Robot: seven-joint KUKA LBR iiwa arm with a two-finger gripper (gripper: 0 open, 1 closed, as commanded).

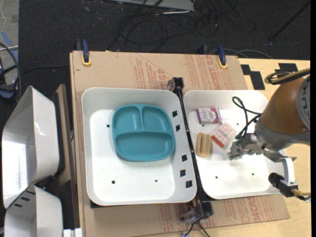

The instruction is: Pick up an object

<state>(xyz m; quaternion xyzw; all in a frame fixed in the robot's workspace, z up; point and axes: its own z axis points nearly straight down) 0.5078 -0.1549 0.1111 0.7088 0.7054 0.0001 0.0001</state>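
A gripper (235,151), its opening impossible to tell, is lowered into the right bin (256,186), just right of a tan block (203,144) and red packet (223,134).

A single fixed camera is looking down on the bench (148,70) from above at a slant, far enough off to be taking in both white bins whole. The left bin (96,147) is sitting at the middle of the frame and the right bin (232,184) at the centre right. Dark floor with cables is showing along the top of the frame, beyond the bench's far edge. The arm (291,110) is reaching in from the right edge.
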